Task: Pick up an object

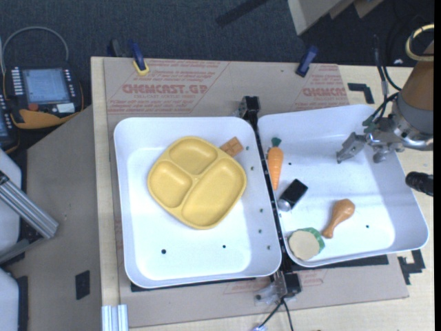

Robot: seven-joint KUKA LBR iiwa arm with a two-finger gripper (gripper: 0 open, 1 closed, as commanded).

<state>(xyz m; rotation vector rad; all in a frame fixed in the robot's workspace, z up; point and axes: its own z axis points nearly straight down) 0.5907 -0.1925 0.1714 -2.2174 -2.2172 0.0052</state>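
Cardboard-topped bench (207,81) w/ two shallow white bins side by side, dark carpet behind. Claw (364,147) sits over the upper right part of the right bin (386,205), arm coming in from the right edge; fingers spread apart, nothing between them, tips above bare white floor. Nearest obj below it: wooden drumstick-shaped piece (337,216), lying tilted, well apart from the claw. Just left of that, a small black block (295,192) near the bin's left wall, w/ a toy carrot (275,165) above it, lying along the wall, green top pointing away. At the bin's bottom left corner, a round tan disc w/ a green edge (304,243), close to the drumstick's thin end. Left bin (200,261) holds a yellow 3-compartment plate (197,182), upper middle, w/ a small brown block (231,146) touching its upper right rim. Blue clamps (140,58) on the board's far edge.
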